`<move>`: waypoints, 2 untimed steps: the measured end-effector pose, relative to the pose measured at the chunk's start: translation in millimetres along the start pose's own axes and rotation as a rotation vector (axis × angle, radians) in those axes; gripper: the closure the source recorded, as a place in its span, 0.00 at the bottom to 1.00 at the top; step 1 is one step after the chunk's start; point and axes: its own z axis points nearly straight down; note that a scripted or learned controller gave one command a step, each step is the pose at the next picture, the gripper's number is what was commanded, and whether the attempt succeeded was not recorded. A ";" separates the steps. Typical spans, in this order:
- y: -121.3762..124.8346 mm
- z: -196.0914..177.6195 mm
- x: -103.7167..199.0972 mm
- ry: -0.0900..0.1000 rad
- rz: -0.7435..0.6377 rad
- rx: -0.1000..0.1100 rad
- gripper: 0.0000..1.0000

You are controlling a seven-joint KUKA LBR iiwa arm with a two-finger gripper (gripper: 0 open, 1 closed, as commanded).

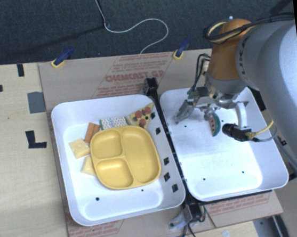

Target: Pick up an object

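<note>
My gripper (pixel 198 120) hangs over the back part of the right bin (pixel 237 187). It is open, with its fingers (pixel 182 113) spread apart and bare white bin floor between them. The objects lie in the left bin (pixel 72 194). A yellow divided plate (pixel 125 156) takes up its middle. Around the plate's back edge lie a tan square cracker (pixel 79 148), an orange-brown piece (pixel 91 131), a small patterned piece (pixel 112 122) and a pizza-like slice (pixel 142 114). A pale yellow wedge (pixel 87 166) pokes out from under the plate's left side.
The black divider (pixel 165 140) between the two bins runs just left of the gripper. The arm's orange band (pixel 226 60) and grey body cover the right bin's back right corner. A white cable (pixel 137 28) lies on the dark floor behind the bench.
</note>
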 end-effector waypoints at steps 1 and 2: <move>-0.4 28.6 1.0 -0.001 0.000 -0.005 0.00; 0.3 16.7 1.8 0.000 -0.001 -0.006 1.00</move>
